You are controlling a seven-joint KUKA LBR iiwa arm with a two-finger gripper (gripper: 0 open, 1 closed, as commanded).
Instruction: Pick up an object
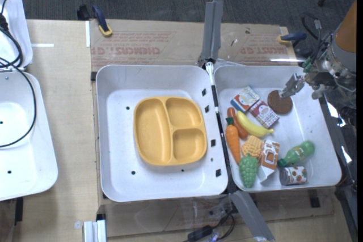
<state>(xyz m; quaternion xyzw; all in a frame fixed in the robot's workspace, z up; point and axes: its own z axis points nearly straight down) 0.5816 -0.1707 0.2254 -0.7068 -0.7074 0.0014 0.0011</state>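
Gripper (pixel 293 86) above brown disc (pixel 279 102) in right bin (pixel 329 122) — finger state indeterminate; thin, flat disc may slip from pinch.

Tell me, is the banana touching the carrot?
Touching. The camera view shows the banana lying across the top end of the carrot, overlapping it with no white bin floor between them.

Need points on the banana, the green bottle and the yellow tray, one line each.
banana (pixel 253 124): camera view, middle of its yellow body, right bin.
green bottle (pixel 298 152): camera view, middle of its body, near the right bin's right wall.
yellow tray (pixel 170 100): camera view, rim at its far edge, left bin.
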